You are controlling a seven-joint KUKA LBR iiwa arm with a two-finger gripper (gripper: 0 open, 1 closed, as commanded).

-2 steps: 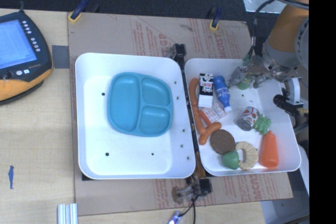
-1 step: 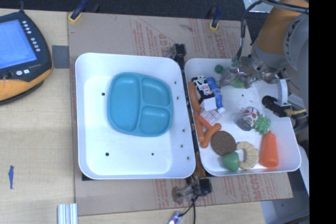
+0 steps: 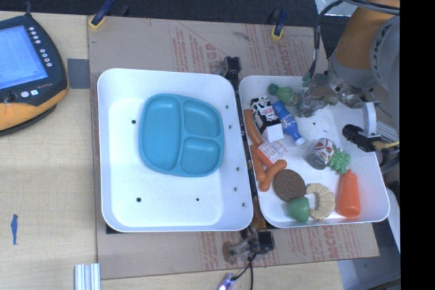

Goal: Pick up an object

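The right white bin (image 3: 370,214) holds several toy foods. Among them are a blue bottle (image 3: 289,123), a black-and-white carton (image 3: 262,111), a green piece (image 3: 281,92), a grey can (image 3: 319,153), a brown cookie (image 3: 289,184), a ring-shaped pastry (image 3: 321,200) and an orange carrot (image 3: 348,193). My gripper (image 3: 310,102) hangs over the bin's far part, just right of the green piece and above the blue bottle. I see nothing held in it.
The left white bin (image 3: 115,207) carries a blue divided plate (image 3: 181,135). A sausage (image 3: 253,127) and orange sticks (image 3: 269,172) lie along the right bin's left wall. A tablet-like pendant (image 3: 24,71) rests at the bench's far left. Clamps (image 3: 276,22) hold the cardboard underlay.
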